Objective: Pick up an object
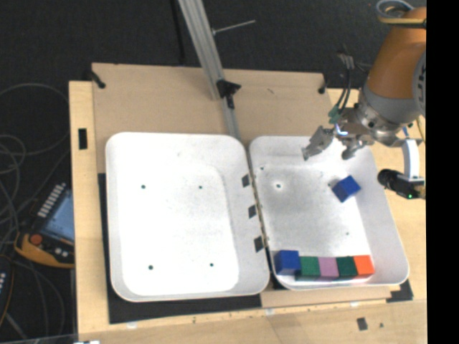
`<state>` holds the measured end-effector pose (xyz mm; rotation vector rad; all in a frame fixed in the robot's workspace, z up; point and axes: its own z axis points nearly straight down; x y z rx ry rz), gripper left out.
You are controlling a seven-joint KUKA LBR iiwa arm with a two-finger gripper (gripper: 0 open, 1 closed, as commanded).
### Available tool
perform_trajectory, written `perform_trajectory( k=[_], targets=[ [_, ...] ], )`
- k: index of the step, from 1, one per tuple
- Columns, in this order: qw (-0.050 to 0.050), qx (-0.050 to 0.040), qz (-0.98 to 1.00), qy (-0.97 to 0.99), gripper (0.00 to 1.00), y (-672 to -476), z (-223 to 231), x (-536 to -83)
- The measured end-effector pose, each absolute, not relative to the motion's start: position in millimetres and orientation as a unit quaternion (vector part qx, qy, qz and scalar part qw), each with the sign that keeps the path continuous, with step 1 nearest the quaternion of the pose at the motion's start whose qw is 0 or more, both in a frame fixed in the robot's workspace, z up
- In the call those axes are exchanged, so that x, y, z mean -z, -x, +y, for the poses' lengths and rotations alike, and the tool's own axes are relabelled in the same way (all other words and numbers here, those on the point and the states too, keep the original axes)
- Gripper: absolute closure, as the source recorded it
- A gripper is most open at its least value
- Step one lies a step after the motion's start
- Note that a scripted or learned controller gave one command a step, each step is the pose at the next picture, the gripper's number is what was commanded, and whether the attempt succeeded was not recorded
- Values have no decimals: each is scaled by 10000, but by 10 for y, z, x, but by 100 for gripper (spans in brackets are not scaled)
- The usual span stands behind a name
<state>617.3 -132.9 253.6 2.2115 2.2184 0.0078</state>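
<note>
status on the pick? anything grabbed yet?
Done: the arm has brought the hand over the far end of the right bin. In hand: nothing shows between its open fingers; it hangs up and left of the loose blue cube. Left: drop onto a cube, close, lift. Five more cubes sit in a row along the bin's near wall, untouched.

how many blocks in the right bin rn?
6. One blue block lies loose near the bin's middle-right. Five line the near wall: blue, green, pink, green, orange. Nothing seems hidden.
</note>
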Motion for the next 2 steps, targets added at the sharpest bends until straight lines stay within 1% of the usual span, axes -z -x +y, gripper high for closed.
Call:
perform_trajectory(
  k=[1,2],
  targets=[
    [-8,31,7051,-7091,0,-6303,-2073,-1724],
    [9,6,7062,-7080,0,-6005,-1959,-1978]
  ],
)
